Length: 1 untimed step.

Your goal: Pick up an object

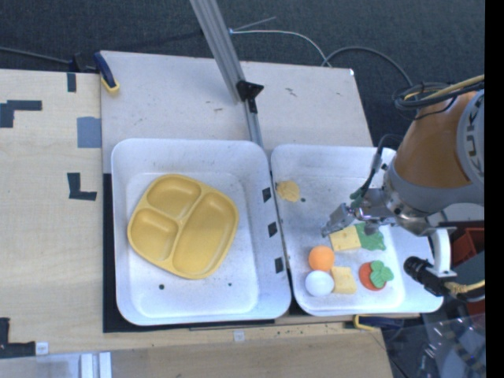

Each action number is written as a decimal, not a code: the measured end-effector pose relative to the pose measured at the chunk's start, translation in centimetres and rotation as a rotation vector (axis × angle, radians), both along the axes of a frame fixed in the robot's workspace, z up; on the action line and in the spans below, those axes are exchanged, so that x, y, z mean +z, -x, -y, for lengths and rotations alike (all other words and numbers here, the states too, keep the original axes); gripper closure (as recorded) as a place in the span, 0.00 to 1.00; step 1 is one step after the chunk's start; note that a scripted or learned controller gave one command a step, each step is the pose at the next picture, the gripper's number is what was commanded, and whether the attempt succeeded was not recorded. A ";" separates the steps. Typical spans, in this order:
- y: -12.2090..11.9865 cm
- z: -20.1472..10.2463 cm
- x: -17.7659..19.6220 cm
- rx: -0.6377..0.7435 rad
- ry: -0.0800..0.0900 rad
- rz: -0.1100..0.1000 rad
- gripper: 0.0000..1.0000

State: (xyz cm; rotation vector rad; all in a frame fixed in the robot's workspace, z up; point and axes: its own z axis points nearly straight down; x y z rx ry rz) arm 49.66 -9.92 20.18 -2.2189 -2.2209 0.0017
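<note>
Gripper [340, 221] sits low in the right bin [315, 160], reaching in from the right edge of my view, and I cannot tell from this angle how it is set. Just beside its tip, on the side toward me, I see a pale yellow block [344, 240] lying flat on the bin floor, and against that block's right edge a green leafy piece [371, 237]; whether the tip touches the block I cannot say. A little nearer to me than these lies an orange ball [320, 257], with a white ball [319, 283] just below it and touching or nearly so. Right of the white ball is a second small yellow block [342, 279], and right of that a red piece with a green top [376, 275]. Away from me and to the gripper's left, a small tan lump [288, 190] lies alone near the bin's left wall. Well to the left, in the left bin [126, 211], I see a yellow divided plate [183, 225] lying flat, its compartments facing up. Beyond both bins, a grey metal bar [219, 42] slants up across the bench [47, 156].
</note>
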 end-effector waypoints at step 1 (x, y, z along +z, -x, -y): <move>0.1 6.8 1.7 -0.006 0.004 0.002 0.00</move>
